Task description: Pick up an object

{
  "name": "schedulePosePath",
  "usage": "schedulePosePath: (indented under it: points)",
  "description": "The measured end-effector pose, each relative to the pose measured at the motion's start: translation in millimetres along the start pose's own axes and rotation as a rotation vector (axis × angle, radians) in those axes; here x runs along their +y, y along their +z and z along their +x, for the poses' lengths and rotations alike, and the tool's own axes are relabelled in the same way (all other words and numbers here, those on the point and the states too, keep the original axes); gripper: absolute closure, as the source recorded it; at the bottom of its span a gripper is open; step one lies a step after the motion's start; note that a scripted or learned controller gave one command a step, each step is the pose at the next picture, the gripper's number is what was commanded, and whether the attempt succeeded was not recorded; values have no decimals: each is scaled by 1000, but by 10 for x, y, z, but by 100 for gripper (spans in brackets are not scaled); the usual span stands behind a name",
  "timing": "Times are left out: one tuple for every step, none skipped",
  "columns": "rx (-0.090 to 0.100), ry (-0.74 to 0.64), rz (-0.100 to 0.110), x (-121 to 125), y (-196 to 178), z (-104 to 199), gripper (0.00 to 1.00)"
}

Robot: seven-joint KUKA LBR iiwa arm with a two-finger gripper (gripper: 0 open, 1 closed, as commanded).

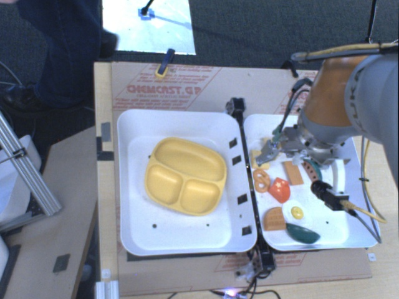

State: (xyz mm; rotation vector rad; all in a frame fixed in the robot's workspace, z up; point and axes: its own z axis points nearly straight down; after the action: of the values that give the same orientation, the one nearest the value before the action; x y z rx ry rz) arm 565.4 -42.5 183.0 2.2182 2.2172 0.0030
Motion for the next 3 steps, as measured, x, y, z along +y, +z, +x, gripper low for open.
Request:
schedulePosePath:
  points:
    - [2,-9,-5,686,-335,381,0]
    - [4,-5,9,103,-181,596,0]
    - [6,-11,13,-838,-3,1284,0]
